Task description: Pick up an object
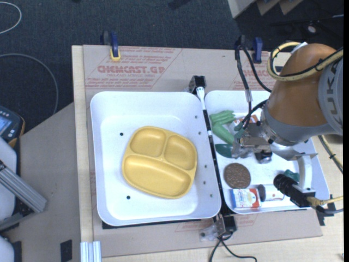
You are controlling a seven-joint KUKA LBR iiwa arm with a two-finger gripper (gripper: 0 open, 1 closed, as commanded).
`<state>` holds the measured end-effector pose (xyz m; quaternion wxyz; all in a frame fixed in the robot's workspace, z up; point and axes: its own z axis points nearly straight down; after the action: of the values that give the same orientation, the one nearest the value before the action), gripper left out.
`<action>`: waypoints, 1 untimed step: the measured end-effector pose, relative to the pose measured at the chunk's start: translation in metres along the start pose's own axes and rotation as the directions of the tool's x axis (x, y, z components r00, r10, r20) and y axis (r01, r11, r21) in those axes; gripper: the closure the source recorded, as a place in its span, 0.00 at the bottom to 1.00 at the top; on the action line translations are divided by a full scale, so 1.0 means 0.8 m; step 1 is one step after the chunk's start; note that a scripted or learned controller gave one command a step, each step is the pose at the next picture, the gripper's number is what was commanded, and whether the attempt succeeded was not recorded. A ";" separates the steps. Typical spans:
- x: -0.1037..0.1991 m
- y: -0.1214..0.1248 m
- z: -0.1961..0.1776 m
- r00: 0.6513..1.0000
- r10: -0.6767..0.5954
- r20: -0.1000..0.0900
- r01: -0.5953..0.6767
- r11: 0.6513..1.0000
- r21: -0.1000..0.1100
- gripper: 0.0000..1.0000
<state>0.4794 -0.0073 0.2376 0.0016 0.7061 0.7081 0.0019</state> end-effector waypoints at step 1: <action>-0.001 0.001 -0.009 1.000 0.001 0.001 -0.001 1.000 0.001 1.00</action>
<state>0.4802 -0.0081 0.2452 0.0015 0.7066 0.7076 0.0010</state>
